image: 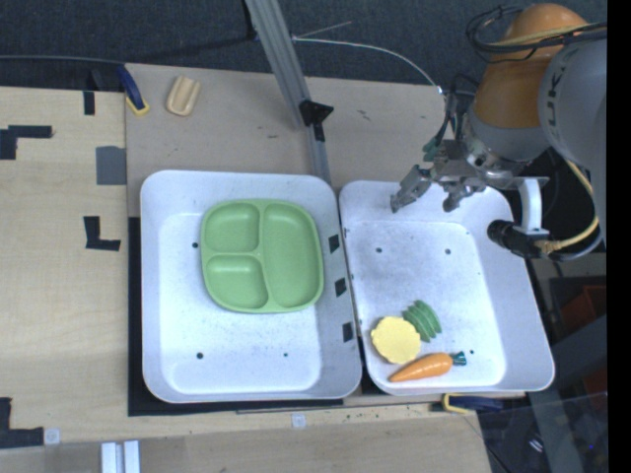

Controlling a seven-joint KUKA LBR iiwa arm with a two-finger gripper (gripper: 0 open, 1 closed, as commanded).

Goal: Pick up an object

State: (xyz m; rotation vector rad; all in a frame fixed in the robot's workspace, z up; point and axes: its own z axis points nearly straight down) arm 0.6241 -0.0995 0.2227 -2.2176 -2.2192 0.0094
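Near the front edge of the right bin point(513, 294) lie three small toy foods, w/ the orange carrot point(421, 367) lowest. It is smooth, long and thin. Its long line runs almost side to side across the bin, a bit tilted; the pointed tip faces the left bin point(163, 264) and the tiny green top faces away from it. Touching the carrot, just behind it, sits a round, bumpy yellow piece point(395, 340). Beside that is a ribbed green piece point(425, 319). At the back of the right bin hangs the tool point(427, 197), grey metal, fingers spread apart w/ nothing between them. Inside the left bin rests a smooth green plate point(262, 255) w/ three sections. Both bins sit on a wood counter point(59, 294).
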